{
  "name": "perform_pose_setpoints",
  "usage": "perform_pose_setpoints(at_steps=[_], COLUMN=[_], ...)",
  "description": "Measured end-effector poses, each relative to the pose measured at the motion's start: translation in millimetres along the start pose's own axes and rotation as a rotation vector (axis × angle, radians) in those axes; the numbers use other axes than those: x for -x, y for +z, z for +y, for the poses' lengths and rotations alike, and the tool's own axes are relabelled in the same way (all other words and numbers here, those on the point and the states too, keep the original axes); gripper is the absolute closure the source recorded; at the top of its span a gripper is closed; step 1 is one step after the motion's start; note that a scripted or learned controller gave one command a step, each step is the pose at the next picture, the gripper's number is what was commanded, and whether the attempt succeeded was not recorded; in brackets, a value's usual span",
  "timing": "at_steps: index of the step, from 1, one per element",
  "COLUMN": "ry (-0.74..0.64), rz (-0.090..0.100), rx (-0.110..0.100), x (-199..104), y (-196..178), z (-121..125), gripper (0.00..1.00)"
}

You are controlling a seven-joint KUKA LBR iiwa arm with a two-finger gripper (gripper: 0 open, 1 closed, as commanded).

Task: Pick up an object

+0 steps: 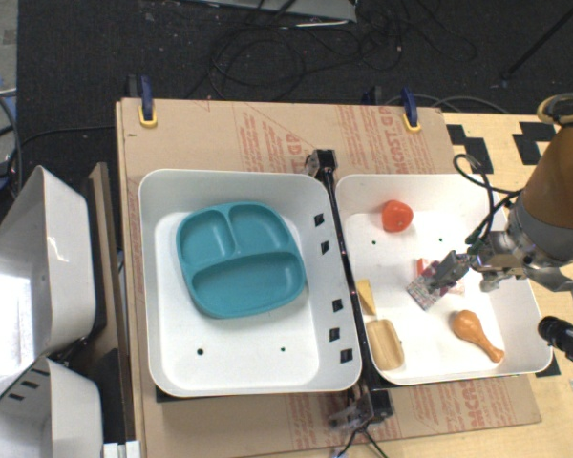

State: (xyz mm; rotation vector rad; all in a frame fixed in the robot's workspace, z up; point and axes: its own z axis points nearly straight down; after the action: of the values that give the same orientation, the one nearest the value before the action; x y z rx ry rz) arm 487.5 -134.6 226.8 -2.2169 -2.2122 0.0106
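The gripper [430,287] hangs low in the right bin [363,194] near a drumstick [476,334]; I cannot tell how its jaws stand.

Grey arm [544,219] with orange band, black cables, dark metal pincer [437,280]

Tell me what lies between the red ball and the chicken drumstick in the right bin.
In the camera view, the gripper sits between the red ball and the drumstick, over bare white bin floor.

Bright, even overhead light on white bins [162,284] (soft shadows), slightly grainy.
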Motion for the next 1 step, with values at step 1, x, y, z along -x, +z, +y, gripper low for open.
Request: perform_pose_setpoints(at_steps=[1], ry=[-0.003], rz=[-0.002], rx=[0.011], x=[-0.3], y=[-5.0], z=[2.3], gripper=[0.00])
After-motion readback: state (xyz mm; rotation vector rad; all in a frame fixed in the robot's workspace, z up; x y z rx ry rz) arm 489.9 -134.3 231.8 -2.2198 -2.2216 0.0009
